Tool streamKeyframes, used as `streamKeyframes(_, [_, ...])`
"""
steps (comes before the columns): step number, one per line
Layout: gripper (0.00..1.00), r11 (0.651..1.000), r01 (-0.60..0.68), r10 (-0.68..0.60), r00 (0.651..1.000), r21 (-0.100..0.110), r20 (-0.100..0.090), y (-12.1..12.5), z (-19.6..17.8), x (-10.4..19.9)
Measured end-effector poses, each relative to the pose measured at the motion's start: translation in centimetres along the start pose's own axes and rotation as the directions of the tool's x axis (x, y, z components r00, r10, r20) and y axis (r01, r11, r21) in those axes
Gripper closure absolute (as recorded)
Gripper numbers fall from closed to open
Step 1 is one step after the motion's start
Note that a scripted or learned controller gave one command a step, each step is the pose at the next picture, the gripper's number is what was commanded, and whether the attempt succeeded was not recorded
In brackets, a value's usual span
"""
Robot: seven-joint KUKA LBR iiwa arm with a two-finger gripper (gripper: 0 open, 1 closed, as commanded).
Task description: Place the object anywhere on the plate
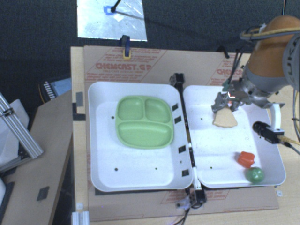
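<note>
A light green divided plate (144, 122) lies in the left white bin (101, 172). In the right bin (201, 139) a flat tan piece (225, 120) rests on the floor near the back. My gripper (224, 103) hangs right at the far edge of this tan piece, touching or just above it. The grey arm with its orange band (276, 29) reaches in from the upper right. A red object (246, 159) and a green ball (255, 175) sit side by side in the right bin's front right corner.
A black divider with clips (183, 125) runs between the two bins. A black part (265, 131) juts over the right bin's right rim. Bare white floor surrounds the plate in the left bin.
</note>
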State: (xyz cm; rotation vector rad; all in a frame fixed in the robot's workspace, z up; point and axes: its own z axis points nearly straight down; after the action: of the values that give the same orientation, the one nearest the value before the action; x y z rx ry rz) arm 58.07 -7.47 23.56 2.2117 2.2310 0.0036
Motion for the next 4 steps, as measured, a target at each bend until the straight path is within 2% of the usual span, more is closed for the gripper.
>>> streamKeyframes(1, [1.00, 1.000, 0.001, -0.001, 1.000, 0.001, -0.001, -0.1, 1.0, 5.3])
streamKeyframes(2, [1.00, 1.000, 0.002, -0.002, 1.000, 0.000, -0.001, 0.9, 1.9, 11.1])
streamKeyframes(4, [1.00, 1.000, 0.001, -0.001, 1.000, 0.000, -0.002, 0.7, 0.4, 21.8])
